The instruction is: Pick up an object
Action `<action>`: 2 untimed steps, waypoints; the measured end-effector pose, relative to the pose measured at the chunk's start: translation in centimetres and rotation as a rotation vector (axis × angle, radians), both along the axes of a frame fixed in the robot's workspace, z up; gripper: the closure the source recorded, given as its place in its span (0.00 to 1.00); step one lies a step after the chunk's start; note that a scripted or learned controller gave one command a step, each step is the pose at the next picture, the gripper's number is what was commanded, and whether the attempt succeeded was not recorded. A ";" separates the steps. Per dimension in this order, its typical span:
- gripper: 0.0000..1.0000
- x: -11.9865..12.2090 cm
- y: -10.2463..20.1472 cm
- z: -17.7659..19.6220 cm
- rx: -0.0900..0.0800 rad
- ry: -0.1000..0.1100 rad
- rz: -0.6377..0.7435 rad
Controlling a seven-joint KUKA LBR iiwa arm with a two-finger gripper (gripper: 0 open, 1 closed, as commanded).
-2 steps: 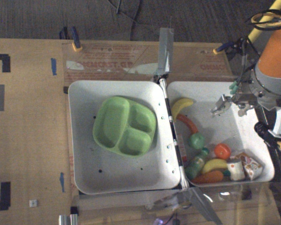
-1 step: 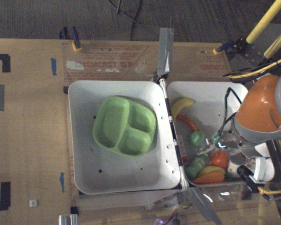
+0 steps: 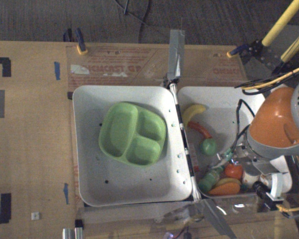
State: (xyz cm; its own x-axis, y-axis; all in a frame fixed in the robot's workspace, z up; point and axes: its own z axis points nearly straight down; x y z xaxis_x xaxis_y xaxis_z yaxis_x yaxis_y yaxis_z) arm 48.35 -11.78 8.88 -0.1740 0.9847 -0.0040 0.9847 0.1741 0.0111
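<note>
Green divided plate (image 3: 133,133) mid left bin (image 3: 89,183), wide bare margins; gripper (image 3: 228,159) state unclear.

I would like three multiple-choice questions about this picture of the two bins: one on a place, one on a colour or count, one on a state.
1. Where does the green plate lie?
A. In the left bin
B. In the right bin
C. On the cardboard

2. What colour is the banana?
A. Red
B. Yellow
C. Blue

3. How does the divided plate lie?
A. Upside down
B. On edge against a wall
C. Flat, compartments facing up

Answers: 1 A, it rests on the floor of the left bin. 2 B, it is yellow, near the top of the right bin. 3 C, its three hollows are open to the camera.
</note>
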 end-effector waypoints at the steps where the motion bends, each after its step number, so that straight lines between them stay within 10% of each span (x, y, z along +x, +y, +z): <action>1: 1.00 0.3 -0.3 0.9 -0.006 -0.010 -0.005; 2: 1.00 3.4 5.5 12.2 0.002 0.013 -0.033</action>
